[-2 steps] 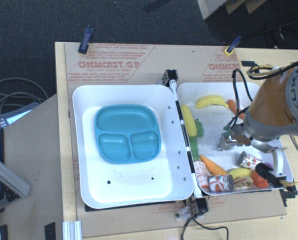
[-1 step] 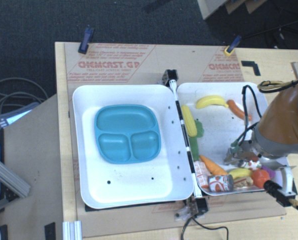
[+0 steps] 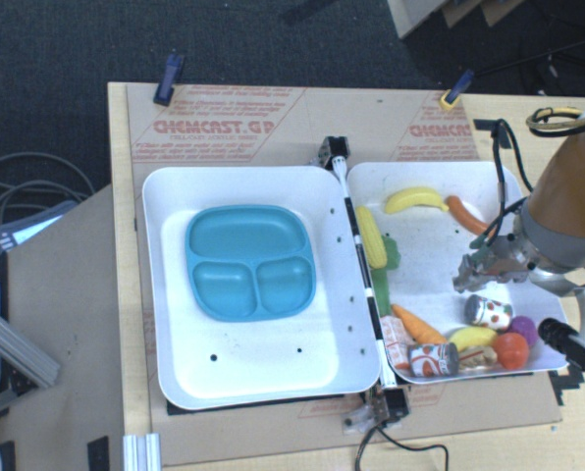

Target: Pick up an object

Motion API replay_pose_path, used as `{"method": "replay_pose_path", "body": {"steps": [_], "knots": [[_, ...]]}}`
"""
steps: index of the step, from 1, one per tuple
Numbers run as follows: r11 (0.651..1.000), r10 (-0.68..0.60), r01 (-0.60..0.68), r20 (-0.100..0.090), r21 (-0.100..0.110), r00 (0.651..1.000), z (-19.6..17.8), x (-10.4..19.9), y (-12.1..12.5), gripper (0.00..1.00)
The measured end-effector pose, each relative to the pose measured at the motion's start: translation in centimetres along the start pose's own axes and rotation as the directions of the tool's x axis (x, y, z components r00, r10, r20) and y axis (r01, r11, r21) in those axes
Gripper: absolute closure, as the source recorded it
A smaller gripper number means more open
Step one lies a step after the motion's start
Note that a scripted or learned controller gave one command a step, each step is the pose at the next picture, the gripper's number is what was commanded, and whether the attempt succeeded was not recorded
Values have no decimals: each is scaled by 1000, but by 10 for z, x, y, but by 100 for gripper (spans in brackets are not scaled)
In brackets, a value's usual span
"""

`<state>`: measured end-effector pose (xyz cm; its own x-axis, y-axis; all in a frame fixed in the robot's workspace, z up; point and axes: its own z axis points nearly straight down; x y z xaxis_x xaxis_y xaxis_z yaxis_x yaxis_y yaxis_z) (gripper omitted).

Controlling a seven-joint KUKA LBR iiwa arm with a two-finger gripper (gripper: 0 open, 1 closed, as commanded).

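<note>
Dark carpet surrounds the table (image 3: 126, 263). Camera view: right bin (image 3: 425, 263) holds toy food; left bin (image 3: 175, 351) holds a blue tray (image 3: 250, 261). Gripper (image 3: 481, 271) hovers above a small can (image 3: 489, 311); jaw state: cannot tell. Step: approach. Next move likely calls for descent onto an object.

The bench (image 3: 126, 263) bears two white bins: left bin (image 3: 165, 263) and right bin (image 3: 420, 180), side by side.
</note>
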<state>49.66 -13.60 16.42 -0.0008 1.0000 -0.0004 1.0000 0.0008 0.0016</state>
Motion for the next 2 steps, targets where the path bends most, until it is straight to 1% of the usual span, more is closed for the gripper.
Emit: {"method": "replay_pose_path", "body": {"steps": [1,2], "knots": [[1000,0,0,0,1,1000,44,22,55,0],[1000,2,-2,-1,3,1000,80,1,-18,0]]}}
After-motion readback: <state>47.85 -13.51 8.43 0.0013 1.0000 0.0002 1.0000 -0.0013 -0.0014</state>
